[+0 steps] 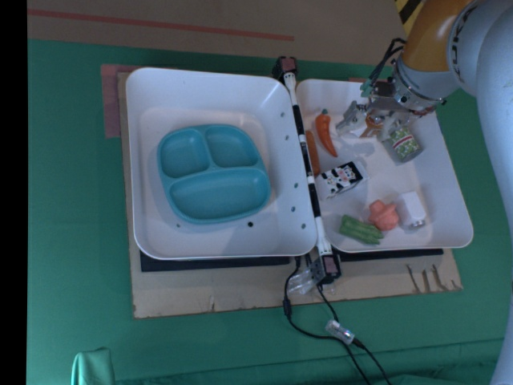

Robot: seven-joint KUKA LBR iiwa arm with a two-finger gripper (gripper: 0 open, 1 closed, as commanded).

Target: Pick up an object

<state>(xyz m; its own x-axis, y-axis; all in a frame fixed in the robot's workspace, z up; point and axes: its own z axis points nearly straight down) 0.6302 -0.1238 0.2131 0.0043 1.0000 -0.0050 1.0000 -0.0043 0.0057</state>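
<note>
Orange carrot lengthwise, leaves up

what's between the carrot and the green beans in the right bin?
The cow-print carton lies between the carrot and the green beans, on the right bin's floor, per the camera view.

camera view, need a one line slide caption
KUKA arm's gripper hovers over the right bin of toy foods; a teal divided plate sits in the left bin.

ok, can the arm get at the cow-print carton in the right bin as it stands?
Probably yes. The cow-print carton lies uncovered in the right bin, apart from the carrot and green beans. The end effector hovers in that bin, nothing between them.
</note>
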